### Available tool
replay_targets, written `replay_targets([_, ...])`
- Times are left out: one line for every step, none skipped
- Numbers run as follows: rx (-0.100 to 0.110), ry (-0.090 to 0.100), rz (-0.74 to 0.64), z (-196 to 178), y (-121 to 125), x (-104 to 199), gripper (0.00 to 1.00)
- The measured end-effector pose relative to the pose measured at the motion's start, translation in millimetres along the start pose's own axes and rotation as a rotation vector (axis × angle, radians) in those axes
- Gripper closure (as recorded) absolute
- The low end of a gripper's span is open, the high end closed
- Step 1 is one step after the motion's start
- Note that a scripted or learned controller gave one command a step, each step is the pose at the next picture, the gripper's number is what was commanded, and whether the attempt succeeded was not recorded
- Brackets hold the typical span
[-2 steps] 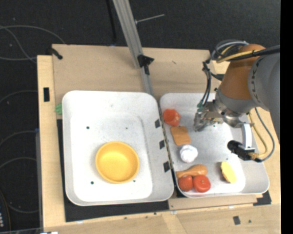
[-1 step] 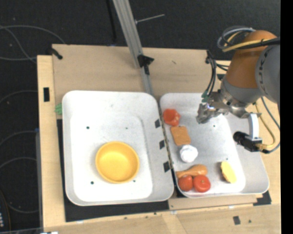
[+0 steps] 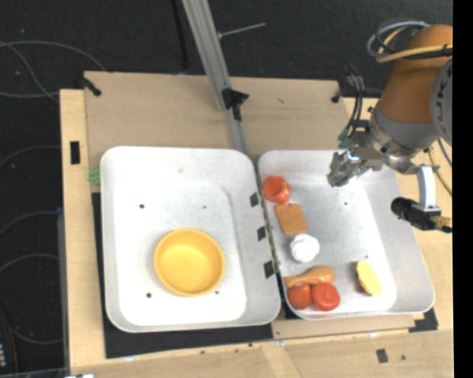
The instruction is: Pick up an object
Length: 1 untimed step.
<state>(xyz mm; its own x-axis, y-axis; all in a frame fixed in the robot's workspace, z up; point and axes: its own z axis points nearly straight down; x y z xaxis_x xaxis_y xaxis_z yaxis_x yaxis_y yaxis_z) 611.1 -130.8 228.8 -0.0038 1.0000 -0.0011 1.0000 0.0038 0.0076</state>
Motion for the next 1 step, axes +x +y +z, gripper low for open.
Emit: replay_targets([0.007,0.003,-0.003,3.5,2.2,50.9,1.0])
